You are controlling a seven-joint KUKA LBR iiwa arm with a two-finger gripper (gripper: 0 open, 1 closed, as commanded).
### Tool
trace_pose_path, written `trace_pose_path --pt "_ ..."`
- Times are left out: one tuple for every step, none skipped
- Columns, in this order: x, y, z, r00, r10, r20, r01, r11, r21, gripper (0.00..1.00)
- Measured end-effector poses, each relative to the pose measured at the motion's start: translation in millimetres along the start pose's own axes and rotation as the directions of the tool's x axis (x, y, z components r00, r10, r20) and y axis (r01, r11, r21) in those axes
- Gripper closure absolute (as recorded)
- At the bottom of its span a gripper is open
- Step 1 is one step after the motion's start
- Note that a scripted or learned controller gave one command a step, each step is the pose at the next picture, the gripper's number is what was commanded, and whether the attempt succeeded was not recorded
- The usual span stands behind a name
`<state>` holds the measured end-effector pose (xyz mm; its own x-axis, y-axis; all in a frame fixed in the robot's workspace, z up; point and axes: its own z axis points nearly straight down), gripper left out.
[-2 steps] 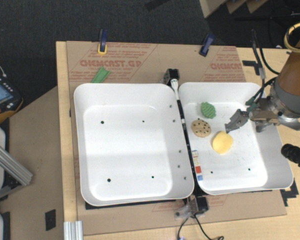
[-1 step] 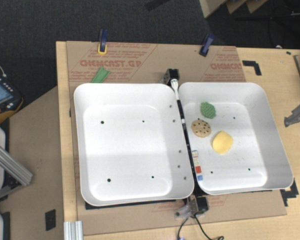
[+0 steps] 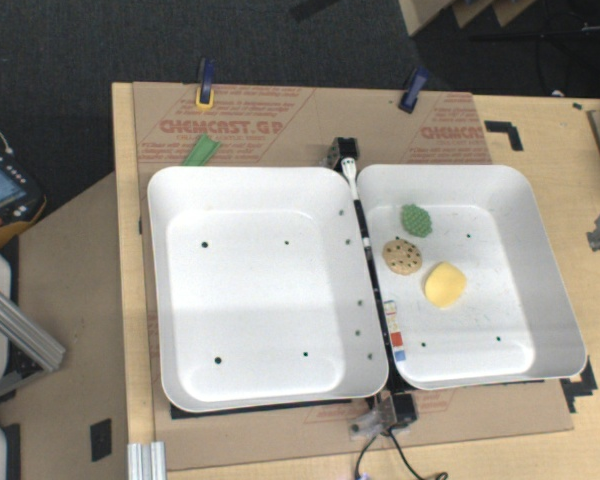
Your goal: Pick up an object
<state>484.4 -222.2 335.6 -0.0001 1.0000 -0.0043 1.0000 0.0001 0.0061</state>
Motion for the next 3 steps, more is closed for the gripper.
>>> trace_pose_path --pt "84 -6 56 1.0 -0.007 -0.01 0.008 1.0 0.013 1.0" --pt "179 14 -15 1.0 -0.013 -0.006 0.013 1.0 -0.004 1.0" --pt "278 -5 -67 1.0 -0.012 -0.007 0.012 1.0 -0.001 1.0"
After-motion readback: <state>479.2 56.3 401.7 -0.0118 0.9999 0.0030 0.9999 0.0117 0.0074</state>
